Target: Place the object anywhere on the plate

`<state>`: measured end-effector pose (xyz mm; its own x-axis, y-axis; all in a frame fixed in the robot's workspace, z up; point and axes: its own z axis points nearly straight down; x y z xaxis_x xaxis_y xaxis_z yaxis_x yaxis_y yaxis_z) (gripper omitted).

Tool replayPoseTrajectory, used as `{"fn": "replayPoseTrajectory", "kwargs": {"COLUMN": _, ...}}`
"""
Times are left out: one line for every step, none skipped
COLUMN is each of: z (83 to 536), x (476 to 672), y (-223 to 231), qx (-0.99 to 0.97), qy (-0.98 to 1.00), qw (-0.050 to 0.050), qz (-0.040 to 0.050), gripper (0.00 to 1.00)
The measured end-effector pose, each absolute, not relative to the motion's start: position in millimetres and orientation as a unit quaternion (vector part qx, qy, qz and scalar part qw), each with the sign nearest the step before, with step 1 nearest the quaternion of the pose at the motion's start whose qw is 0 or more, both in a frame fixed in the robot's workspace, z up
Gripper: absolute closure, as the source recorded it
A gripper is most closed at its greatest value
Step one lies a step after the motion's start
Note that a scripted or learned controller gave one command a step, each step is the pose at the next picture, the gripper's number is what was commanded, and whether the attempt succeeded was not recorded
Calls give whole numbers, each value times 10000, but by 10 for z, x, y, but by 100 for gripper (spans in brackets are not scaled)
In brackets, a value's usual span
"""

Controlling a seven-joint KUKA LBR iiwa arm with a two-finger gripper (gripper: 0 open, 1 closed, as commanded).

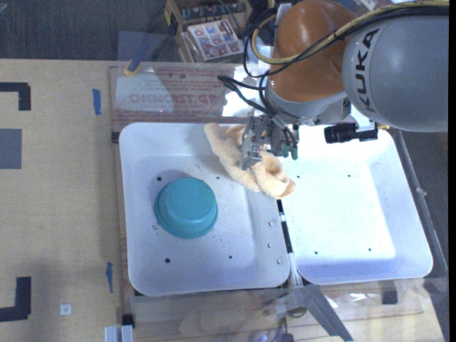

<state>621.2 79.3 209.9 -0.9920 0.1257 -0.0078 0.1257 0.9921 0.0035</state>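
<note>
A crumpled tan cloth hangs at the back of the left bin, and its lower end reaches over the divider between the two bins. My gripper points down into the cloth's upper fold. Its fingers are close together with cloth pinched between them. The teal round plate sits in the left bin's middle, to the left of the cloth and below it in the view. Cloth and plate are clearly apart.
The right bin lies under the arm's wrist. A clear plastic sheet lies behind the left bin, and boxes stand beyond the bench. The wooden bench top stretches to the left.
</note>
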Motion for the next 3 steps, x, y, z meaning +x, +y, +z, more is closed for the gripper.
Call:
{"fn": "replayPoseTrajectory", "kwargs": {"z": 2207, "x": 6167, "y": 1303, "qx": -10, "qy": 10000, "qw": 44, "qz": 17, "gripper": 100}}
{"fn": "replayPoseTrajectory", "kwargs": {"z": 2255, "x": 6279, "y": 1824, "qx": -31, "qy": 10000, "qw": 39, "qz": 19, "gripper": 100}}
{"fn": "replayPoseTrajectory", "kwargs": {"z": 2262, "x": 6281, "y": 1823, "qx": -30, "qy": 10000, "qw": 44, "qz": 20, "gripper": 0}}
